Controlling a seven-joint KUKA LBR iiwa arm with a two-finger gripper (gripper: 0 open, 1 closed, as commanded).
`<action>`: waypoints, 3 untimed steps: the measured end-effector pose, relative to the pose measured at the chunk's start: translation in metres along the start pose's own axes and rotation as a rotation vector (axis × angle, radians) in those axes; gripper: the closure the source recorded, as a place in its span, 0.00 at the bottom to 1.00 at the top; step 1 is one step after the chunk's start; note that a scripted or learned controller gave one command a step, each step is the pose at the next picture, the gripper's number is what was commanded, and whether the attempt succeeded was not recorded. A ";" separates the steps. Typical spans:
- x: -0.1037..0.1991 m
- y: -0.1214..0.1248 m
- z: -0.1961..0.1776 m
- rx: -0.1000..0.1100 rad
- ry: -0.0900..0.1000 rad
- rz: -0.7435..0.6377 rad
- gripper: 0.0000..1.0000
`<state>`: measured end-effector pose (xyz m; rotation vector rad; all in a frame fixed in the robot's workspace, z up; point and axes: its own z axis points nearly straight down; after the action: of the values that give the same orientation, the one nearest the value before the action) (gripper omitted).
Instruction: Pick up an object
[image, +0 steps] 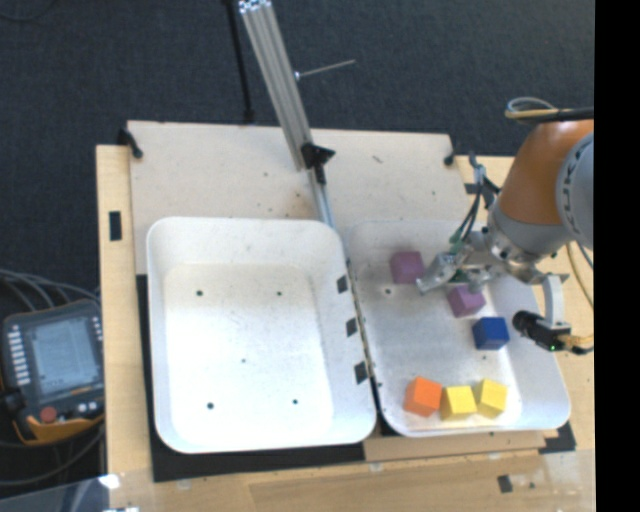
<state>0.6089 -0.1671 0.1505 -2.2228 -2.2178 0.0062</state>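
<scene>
Six blocks lie in the right bin (535, 405) on the bench (210, 165). Camera view: my pincer (452, 275) hangs over the bin's middle, just above a purple block (466, 299); whether it is open or closed I cannot tell. Second purple block (406, 266) to its left, blue block (490, 333) below. Orange block (423, 396) and two yellow blocks (460, 401) (493, 396) line the near wall.
</scene>
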 end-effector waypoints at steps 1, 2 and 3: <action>-0.001 0.002 -0.015 -0.010 0.000 0.005 1.00; 0.005 0.011 -0.068 -0.012 0.000 -0.005 1.00; 0.003 0.011 -0.052 -0.003 0.000 -0.003 1.00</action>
<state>0.6206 -0.1636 0.2023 -2.2204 -2.2230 0.0037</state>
